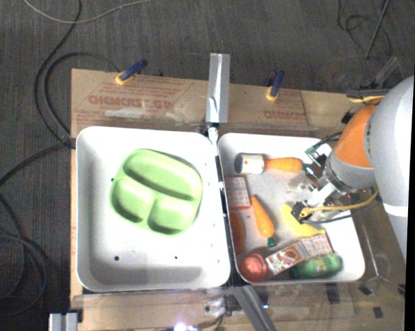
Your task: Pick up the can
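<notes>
Cardboard-topped bench point(162, 101) on dark carpet, cables trailed over the floor, two white bins set side by side. The gripper point(310, 193) is placed over the right bin point(284, 145), near its right wall. Whether it is spread or pressed together cannot be told. A yellow item point(295, 223) is seen just below the gripper in view, on the bin floor. A carrot point(284, 165) lies up-left of the gripper, close by. The can point(249, 163) is laid on its side at that carrot's far end, touching it, apart from the gripper and beside the bin's left wall. A second carrot point(262, 217) is found left of the gripper, mid-bin. Further down, a printed carton point(296, 253) is wedged between a green item point(321, 266) and a red round item point(253, 266). Farthest from the gripper, the left bin point(94, 245) is occupied by a green moulded shape point(158, 191).
</notes>
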Robot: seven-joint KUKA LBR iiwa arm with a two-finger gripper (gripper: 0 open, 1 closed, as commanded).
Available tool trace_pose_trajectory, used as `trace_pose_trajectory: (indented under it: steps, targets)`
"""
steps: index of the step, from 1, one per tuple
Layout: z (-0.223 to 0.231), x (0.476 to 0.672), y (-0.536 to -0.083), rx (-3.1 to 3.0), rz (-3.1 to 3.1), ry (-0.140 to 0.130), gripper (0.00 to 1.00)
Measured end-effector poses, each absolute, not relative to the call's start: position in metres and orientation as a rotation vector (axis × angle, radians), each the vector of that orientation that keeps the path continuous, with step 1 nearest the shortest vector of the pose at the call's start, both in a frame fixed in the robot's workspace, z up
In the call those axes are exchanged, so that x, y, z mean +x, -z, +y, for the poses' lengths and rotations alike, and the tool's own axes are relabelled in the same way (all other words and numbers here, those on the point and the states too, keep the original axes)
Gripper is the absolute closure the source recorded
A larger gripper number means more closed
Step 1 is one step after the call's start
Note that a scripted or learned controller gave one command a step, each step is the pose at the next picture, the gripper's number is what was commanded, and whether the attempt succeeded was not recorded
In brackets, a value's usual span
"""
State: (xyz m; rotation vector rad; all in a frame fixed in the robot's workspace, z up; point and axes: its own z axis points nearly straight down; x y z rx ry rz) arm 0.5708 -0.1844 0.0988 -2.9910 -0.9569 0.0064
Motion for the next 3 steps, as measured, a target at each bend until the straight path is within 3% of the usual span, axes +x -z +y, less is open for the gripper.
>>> trace_pose_trajectory:
  steps: [1, 2, 3]
  targets:
    - [-0.224, 0.591, -0.147, -3.006, -0.912, -0.008, 0.00]
    - [-0.164, 0.633, -0.098, -3.038, -0.824, -0.002, 0.00]
    - [-0.139, 0.656, -0.095, -3.031, -0.840, -0.029, 0.00]
